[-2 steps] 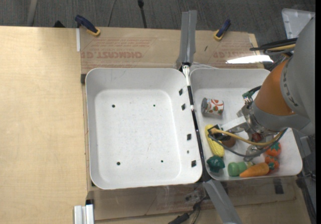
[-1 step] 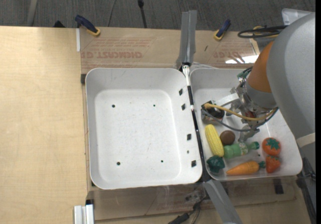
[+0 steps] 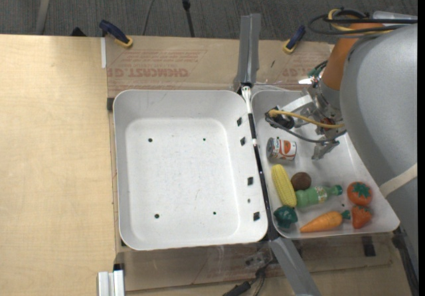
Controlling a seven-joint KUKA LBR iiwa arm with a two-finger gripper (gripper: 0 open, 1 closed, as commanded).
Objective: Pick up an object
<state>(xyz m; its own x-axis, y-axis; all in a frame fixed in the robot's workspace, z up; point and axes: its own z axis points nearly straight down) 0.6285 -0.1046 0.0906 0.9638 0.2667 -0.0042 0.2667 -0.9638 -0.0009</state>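
The grey arm [image 3: 388,95] reaches in from the right, over the right-hand bin [image 3: 393,220], its orange band [image 3: 342,56] high near the bin's far corner. Its claw [image 3: 325,145] hangs low over the far half of that bin, among loose cables; whether it is wide or narrow I cannot tell, and nothing shows between its tips.

All the pickable things lie in this right bin. A small can [image 3: 281,149] sits just left of the claw, close beside it. Nearer the camera lies a yellow corn cob [image 3: 283,185], with a brown round thing [image 3: 301,181] touching its right side. Below those, a green bottle [image 3: 317,195] lies flat, a dark green vegetable [image 3: 286,216] sits at the near left corner, and a carrot [image 3: 323,222] lies along the near wall. Two red-orange fruits [image 3: 360,194] crowd the near right corner.

The left bin [image 3: 179,165] sits beside it, and both rest on a bench [image 3: 53,155] covered partly by cardboard [image 3: 172,66] held with clamps [image 3: 116,33].
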